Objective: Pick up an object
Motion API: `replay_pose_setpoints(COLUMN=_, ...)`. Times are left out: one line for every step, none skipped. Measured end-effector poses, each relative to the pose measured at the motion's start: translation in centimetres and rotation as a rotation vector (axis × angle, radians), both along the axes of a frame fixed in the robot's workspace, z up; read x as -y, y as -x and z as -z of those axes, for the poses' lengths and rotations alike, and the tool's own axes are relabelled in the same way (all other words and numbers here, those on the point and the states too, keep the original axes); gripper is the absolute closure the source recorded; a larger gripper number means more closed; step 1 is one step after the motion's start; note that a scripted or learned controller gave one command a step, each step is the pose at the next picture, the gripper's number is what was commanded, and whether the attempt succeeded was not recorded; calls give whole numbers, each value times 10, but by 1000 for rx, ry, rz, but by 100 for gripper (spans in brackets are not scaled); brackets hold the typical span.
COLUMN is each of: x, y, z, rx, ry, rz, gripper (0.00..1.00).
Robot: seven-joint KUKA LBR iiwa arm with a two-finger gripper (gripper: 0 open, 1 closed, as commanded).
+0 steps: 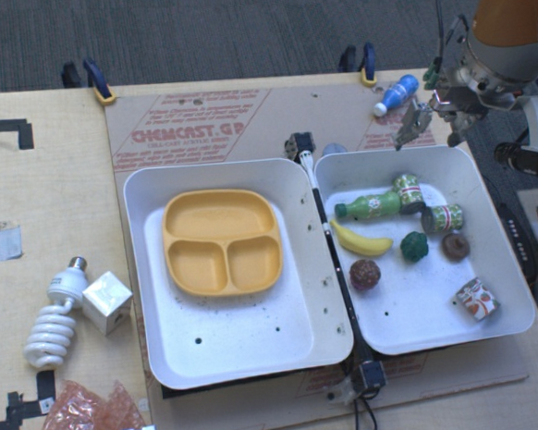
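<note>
Nearest to me, along the bottom edge of the bench, I saw a crumpled pink plastic bag (81, 424), and just beyond it a spiral light bulb (55, 319) lying beside a small white cube (107, 302).

The left bin (160, 357) held a yellow divided plate (222, 241), lying flat towards its far half.

The right bin (427, 331) carried everything I might have picked. Closest to me in it was a small red-and-white can (475, 299), near the bin's right corner and well apart from the rest. Further in lay a dark brown ball (364, 273), a banana (360, 240) just past it, a small green lump like broccoli (414, 245), and a brown doughnut (455, 247) to its right. Beyond those, a green bottle (372, 206) lay on its side, its base close to a green-labelled can (407, 191); a second can (442, 216) lay just beside the doughnut.

Past the bins, a blue-and-white bottle (395, 95) lay on the brown board (188, 128), near a blue clamp (367, 62).

Furthest off, the gripper (425, 116) hung at the far right corner of the right bin, over its rim rather than over the objects. Its fingers (413, 124) looked slightly apart with nothing between them. Nothing had been lifted; every object lay on the bin floor.
</note>
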State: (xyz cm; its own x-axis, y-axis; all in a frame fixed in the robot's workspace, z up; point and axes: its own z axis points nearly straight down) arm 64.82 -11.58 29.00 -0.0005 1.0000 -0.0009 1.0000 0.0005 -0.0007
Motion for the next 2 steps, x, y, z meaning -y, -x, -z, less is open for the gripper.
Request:
replay_pose_setpoints(x=4, y=-11, z=154, rx=1, ry=0, rz=1, gripper=0)
replay_pose_setpoints(x=74, y=-11, z=197, rx=2, ry=1, rz=0, gripper=0)
